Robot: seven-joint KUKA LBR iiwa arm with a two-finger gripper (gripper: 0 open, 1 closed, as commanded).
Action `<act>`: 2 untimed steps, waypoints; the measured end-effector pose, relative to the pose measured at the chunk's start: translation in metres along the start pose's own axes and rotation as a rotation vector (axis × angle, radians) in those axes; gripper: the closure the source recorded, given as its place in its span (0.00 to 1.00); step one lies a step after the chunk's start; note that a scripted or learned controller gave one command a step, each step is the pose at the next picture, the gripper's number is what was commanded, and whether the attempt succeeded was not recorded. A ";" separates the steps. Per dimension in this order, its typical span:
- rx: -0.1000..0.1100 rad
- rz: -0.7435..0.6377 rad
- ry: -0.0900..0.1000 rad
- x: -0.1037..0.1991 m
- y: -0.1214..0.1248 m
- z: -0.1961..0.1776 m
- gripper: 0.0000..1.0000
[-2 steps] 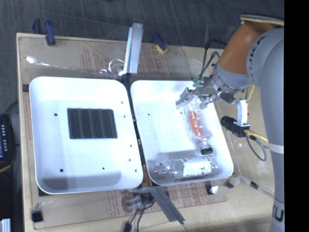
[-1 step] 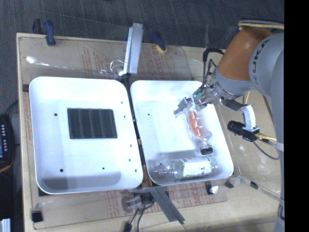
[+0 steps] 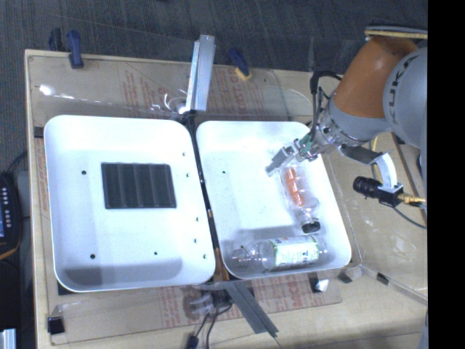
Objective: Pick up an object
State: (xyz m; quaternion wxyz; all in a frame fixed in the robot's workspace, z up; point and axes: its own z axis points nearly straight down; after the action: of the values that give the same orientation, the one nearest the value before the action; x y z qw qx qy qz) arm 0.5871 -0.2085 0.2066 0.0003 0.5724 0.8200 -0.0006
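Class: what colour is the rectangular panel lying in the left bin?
Dark grey, almost black, ribbed panel, camera view.

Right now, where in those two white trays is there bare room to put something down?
The left bin has bare floor all round the dark ridged panel. In the right bin, the left half is free. Its right side is crowded: the hand hangs over a clear bottle with orange contents, and another clear bottle lies along the near wall.

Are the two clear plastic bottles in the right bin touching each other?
Apart. The camera view shows white bin floor between the orange-filled bottle's black cap and the green-labelled bottle lying along the near wall.
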 end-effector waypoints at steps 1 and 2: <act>0.002 -0.061 0.003 0.002 -0.004 -0.003 0.00; -0.001 -0.134 0.000 -0.006 0.018 0.022 0.00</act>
State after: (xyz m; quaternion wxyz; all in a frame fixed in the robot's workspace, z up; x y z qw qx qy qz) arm 0.6058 -0.2078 0.1843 0.0004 0.5163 0.8564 -0.0003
